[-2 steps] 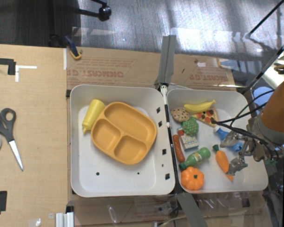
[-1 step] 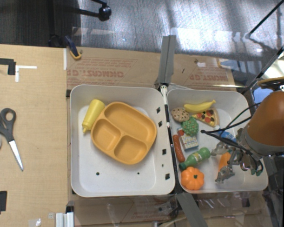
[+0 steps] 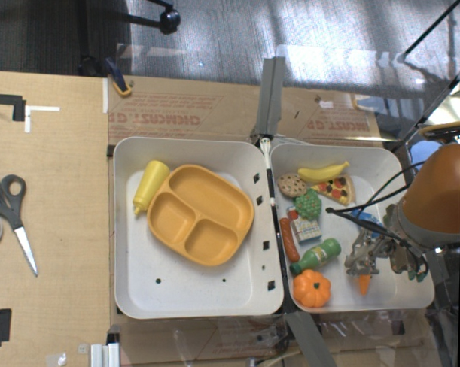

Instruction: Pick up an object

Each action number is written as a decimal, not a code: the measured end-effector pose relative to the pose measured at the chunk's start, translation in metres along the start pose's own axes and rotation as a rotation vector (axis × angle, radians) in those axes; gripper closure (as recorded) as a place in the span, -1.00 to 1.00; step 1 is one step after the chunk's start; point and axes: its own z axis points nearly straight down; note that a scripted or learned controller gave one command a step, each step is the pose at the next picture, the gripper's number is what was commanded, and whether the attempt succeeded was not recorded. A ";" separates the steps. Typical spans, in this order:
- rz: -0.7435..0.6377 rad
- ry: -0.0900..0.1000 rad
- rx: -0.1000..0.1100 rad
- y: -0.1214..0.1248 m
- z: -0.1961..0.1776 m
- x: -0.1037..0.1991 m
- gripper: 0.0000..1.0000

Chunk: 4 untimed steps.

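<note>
My gripper (image 3: 363,260) hangs low over the right part of the right bin (image 3: 410,298), beneath the orange wrist band. A small orange carrot (image 3: 363,284) shows just below it, touching or nearly touching its tip; whether it is gripped is unclear. To the left in the same bin lie a green bottle (image 3: 318,256), an orange pumpkin (image 3: 312,288), a red sausage (image 3: 289,240), a small printed box (image 3: 307,228), a green leafy toy (image 3: 308,204), a cookie (image 3: 292,185), a pizza slice (image 3: 337,190) and a banana (image 3: 324,172).
The left bin (image 3: 136,288) holds a yellow divided plate (image 3: 201,213) and a yellow squeeze bottle (image 3: 149,185) beside it. A blue item (image 3: 368,220) lies behind the gripper, under black cables. Scissors (image 3: 14,216) rest on the bench at far left.
</note>
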 end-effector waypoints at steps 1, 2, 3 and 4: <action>0.001 0.000 0.000 0.000 0.000 0.000 -1.00; -0.003 -0.003 0.001 0.001 -0.009 -0.001 1.00; -0.002 -0.003 0.001 0.001 -0.009 -0.001 -1.00; -0.005 -0.006 0.002 0.001 -0.018 -0.003 1.00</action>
